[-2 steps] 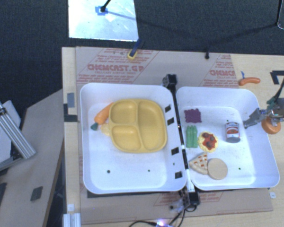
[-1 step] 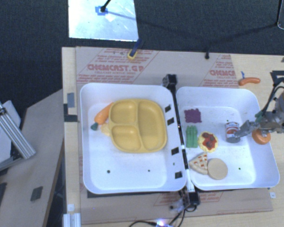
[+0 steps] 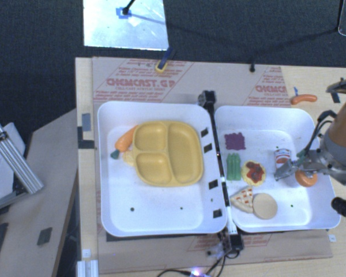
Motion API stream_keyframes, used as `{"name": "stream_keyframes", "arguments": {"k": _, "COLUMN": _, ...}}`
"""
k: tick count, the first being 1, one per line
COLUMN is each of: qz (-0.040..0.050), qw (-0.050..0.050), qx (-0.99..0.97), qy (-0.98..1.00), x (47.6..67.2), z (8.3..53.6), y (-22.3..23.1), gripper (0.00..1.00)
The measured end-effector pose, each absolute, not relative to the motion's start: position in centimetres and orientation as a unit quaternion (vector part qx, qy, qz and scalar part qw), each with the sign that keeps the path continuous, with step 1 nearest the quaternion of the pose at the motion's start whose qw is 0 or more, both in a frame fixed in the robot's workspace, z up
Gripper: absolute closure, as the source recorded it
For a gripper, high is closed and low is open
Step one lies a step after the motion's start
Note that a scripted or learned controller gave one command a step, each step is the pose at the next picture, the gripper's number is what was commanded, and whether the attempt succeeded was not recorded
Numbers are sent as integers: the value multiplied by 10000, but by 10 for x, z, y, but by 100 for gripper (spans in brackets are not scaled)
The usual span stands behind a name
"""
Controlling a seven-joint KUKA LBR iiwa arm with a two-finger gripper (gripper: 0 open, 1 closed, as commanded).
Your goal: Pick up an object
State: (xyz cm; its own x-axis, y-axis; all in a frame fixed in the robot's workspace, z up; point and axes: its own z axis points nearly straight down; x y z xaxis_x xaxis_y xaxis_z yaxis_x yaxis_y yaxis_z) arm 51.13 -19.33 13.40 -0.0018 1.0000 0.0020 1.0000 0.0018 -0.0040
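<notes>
Orange toy (image 3: 306, 179) beside claw (image 3: 284, 172)

Yellow plate (image 3: 164, 153), orange carrot (image 3: 126, 138), purple grapes (image 3: 235, 140), green pickle (image 3: 234, 167), white bins (image 3: 155, 224).

- Shiny square metal plate (image 3: 126, 15) lies on the dark floor beyond the tabletop (image 3: 219, 77).
- Orange sausage-shaped toy (image 3: 304, 99) rests on the printed cardboard sheet (image 3: 141, 81), outside the bins.
- Aluminium frame bars (image 3: 8, 157) stand at far left.

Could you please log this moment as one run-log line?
arm: over right white bin | gripper: beside small red-and-white can, grasp unclear | yellow divided plate: left white bin
</notes>
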Motion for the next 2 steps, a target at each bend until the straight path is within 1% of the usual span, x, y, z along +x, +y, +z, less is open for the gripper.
{"name": "stream_keyframes", "arguments": {"k": 1, "qz": -12, "qw": -24, "qx": -7067, "qy": -7075, "x": 513, "z": 97, "y": -194, "gripper": 0}}
{"name": "stream_keyframes", "arguments": {"k": 2, "qz": -13, "qw": -20, "qx": -7065, "qy": -7077, "x": 513, "z": 106, "y": -194, "gripper": 100}}
